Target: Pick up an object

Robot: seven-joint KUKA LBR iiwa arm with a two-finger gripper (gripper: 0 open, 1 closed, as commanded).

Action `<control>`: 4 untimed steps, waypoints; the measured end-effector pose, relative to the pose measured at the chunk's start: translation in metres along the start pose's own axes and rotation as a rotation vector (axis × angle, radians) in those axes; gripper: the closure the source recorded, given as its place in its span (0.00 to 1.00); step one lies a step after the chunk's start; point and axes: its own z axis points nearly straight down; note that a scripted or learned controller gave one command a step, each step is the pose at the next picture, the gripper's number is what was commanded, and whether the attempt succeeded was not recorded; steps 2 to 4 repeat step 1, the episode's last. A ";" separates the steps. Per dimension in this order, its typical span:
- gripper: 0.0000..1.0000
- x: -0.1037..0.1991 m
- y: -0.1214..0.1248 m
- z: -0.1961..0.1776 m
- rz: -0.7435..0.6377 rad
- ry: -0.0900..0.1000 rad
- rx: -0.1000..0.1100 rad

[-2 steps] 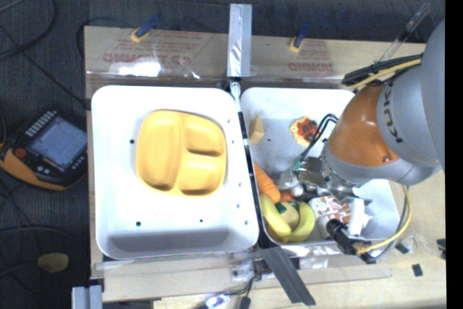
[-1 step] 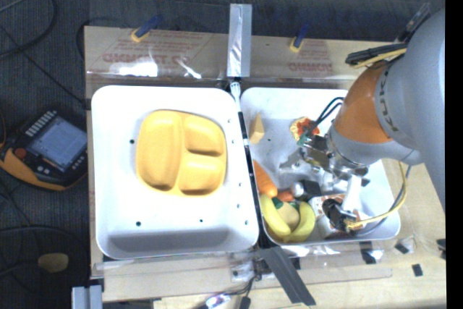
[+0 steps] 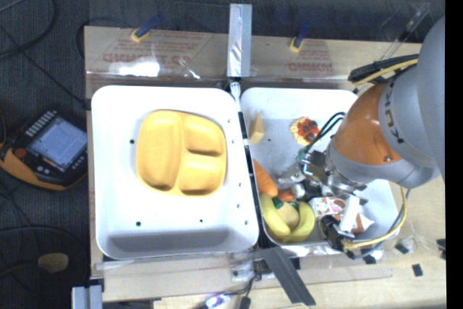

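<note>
Arm [image 3: 405, 119] comes in from the right and hangs low over the right bin [image 3: 278, 101], wrist covering much of its right half. Left bin [image 3: 108, 155] carries a yellow divided tray [image 3: 181, 152], lying flat near its middle and well apart from the arm.

Right bin is the cluttered one. A banana [image 3: 286, 221] lies at the front-left corner, touching a carrot [image 3: 265, 181] just behind it. A pale wedge [image 3: 256, 128] sits against the left wall further back. A small red-and-yellow item [image 3: 304, 129] rests on the floor near the middle.

Claw [image 3: 318, 188] sits down among the clutter just right of the banana and carrot; the wrist hides the tips, so cannot tell whether it is wide, narrow or holding anything.

Judgement: banana is the nearest candidate. Likely light plastic, stiff, smooth and curved, so it could roll or squirt out of a pinch. Best taken across its thick middle, fingers square to the curve, not at the tapered ends. Carrot touching it may get dragged along. Bin wall close by limits the approach on the left side.
</note>
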 end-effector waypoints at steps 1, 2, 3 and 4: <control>0.00 0.030 0.056 0.006 0.219 -0.008 0.033; 0.00 0.030 0.056 0.006 0.219 -0.008 0.033; 0.00 0.030 0.056 0.006 0.219 -0.008 0.033; 0.00 0.030 0.056 0.006 0.219 -0.008 0.033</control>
